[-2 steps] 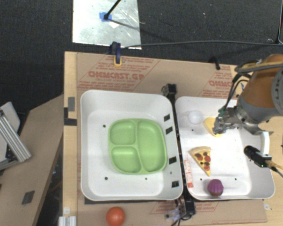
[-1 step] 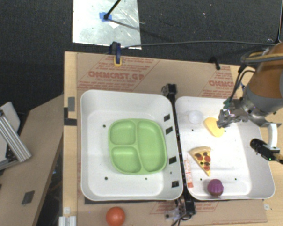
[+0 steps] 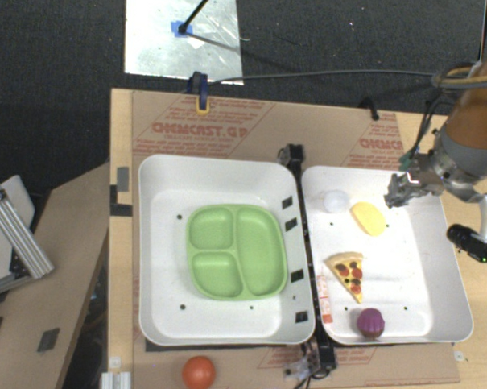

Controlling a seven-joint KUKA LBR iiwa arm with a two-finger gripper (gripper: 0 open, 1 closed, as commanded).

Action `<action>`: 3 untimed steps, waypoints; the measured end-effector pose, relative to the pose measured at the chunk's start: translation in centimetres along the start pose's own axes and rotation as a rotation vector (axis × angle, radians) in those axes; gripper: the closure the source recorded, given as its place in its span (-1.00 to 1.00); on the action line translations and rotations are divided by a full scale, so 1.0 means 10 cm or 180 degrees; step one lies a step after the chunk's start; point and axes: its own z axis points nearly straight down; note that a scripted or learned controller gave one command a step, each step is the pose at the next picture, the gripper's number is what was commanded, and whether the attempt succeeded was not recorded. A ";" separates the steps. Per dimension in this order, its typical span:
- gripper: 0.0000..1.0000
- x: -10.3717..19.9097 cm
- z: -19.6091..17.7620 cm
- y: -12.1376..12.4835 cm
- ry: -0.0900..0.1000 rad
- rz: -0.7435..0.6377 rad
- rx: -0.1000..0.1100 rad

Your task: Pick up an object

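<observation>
The grey two-finger gripper (image 3: 401, 191) hangs near the right white bin's (image 3: 434, 262) back edge. I cannot tell how its jaws stand. A yellow lemon-shaped toy (image 3: 370, 218) lies just beside it.

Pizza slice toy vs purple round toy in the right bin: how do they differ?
The triangular pizza slice toy is flat, with a yellow and red top; the purple round toy is plain and ball-like. The pizza slice toy lies mid-bin; the purple round toy sits by the near wall, farther from the gripper. Both rest in the right white bin, untouched.
</observation>
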 end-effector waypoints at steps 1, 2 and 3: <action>1.00 0.59 0.10 -0.05 0.0010 -0.0014 0.0021; 1.00 1.16 0.01 -0.13 0.0010 -0.0013 0.0018; 1.00 1.72 -0.07 -0.16 0.0013 -0.0017 0.0016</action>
